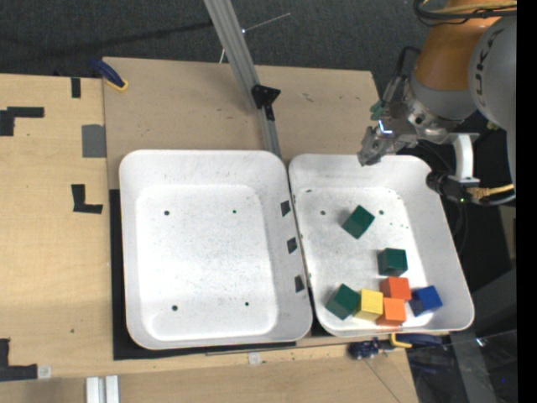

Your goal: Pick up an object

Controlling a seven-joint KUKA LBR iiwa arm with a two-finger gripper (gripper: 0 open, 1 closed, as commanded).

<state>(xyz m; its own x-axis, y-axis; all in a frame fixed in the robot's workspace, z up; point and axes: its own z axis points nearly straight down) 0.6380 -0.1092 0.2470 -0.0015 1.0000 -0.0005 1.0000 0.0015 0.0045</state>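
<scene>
Your gripper (371, 152) is hanging over the far rim of the right bin (445, 225), near that bin's back edge, with the grey arm (470, 57) and its orange band reaching in from the right. You cannot tell from this angle whether it is parted or closed; the tip is showing as one dark grey mass, and nothing is showing between its ends.

You are looking at all the blocks sitting in the right bin. One dark green block (358, 222) is lying alone near the middle, tilted like a diamond, well apart from the gripper. Another green block (392, 261) is sitting nearer the front, toward the right. Just beside it, along the front wall, a cluster is packing together: a third green block (342, 300), a yellow block (371, 301) touching it, two orange blocks (394, 299) stacked close, and a blue block (426, 299) at the right end.

You are seeing the left bin (134, 225) lying alongside, rims touching.
</scene>
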